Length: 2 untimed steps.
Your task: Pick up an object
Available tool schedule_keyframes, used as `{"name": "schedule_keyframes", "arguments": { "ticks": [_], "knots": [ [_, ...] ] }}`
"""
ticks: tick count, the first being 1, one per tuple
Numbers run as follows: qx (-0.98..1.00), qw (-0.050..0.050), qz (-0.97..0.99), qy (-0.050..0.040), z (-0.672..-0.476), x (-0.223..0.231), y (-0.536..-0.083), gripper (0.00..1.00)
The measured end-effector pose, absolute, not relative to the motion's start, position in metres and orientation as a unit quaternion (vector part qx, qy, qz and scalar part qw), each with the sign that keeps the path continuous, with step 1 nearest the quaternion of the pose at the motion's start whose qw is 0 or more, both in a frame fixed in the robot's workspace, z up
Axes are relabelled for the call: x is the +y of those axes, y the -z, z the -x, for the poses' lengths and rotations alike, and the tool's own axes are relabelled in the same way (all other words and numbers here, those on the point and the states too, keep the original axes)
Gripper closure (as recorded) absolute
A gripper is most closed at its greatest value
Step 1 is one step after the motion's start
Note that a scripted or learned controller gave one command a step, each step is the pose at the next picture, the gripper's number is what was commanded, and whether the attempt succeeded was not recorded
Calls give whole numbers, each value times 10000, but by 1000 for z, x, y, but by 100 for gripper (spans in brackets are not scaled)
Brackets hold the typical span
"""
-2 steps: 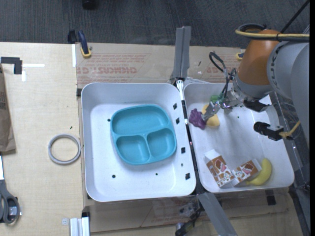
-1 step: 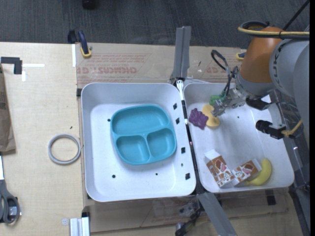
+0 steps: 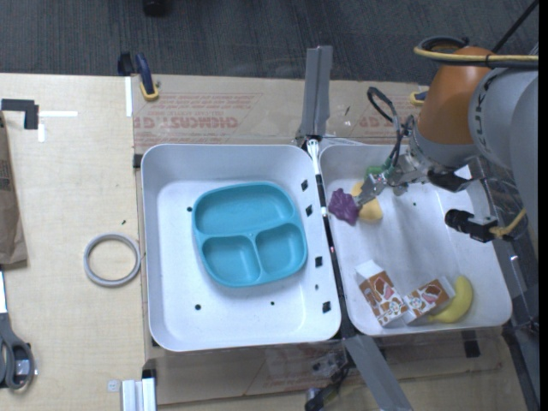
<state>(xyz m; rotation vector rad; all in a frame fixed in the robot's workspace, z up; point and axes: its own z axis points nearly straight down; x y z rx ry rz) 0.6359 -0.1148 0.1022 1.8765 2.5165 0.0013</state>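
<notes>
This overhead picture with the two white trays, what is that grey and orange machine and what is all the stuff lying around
The grey and orange machine is a robot arm reaching in from the right, seen by a single camera fixed above the bench. Its gripper is down in the right bin, near a purple toy and a small yellow piece; whether anything is held is unclear. That bin also has a banana and a brown printed carton. The left bin holds a blue divided plate. On the bench lie a grey ring and scissors.
</notes>
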Motion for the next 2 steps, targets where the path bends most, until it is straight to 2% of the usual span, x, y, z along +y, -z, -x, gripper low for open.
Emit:
{"name": "schedule_keyframes", "arguments": {
  "ticks": [1,2],
  "knots": [
    [8459,-3,-5334,5,-621,-103,-91,0],
    [8442,10,-5361,-6,-622,-106,-102,100]
  ]
}}
